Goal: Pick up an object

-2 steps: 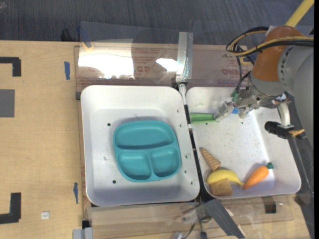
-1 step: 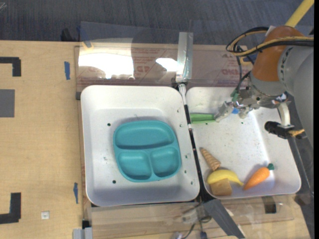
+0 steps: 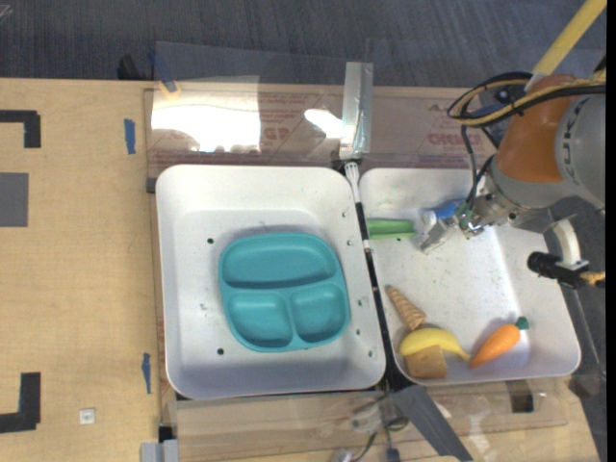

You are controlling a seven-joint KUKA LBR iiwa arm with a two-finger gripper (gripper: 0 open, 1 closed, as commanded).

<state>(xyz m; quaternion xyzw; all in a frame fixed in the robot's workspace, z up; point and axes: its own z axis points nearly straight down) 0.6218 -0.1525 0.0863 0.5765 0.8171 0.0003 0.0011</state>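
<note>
My gripper (image 3: 430, 231) hangs low in the upper left part of the right bin (image 3: 539, 296), reaching in from the right. A green stick-like object (image 3: 389, 226) lies just left of its tip, close to or touching it; I cannot tell which. Nothing is visibly held. Toward the bin's front lie a brown ice-cream cone (image 3: 405, 306), a yellow banana (image 3: 429, 342) with a tan piece (image 3: 431, 364) beside it, and an orange carrot (image 3: 495, 346).
The left bin (image 3: 183, 258) holds a teal divided plate (image 3: 283, 290). A metal divider (image 3: 355, 114) stands behind the seam between the bins. The arm's grey body and orange band (image 3: 534, 138) overhang the right bin's far right corner, with cables above.
</note>
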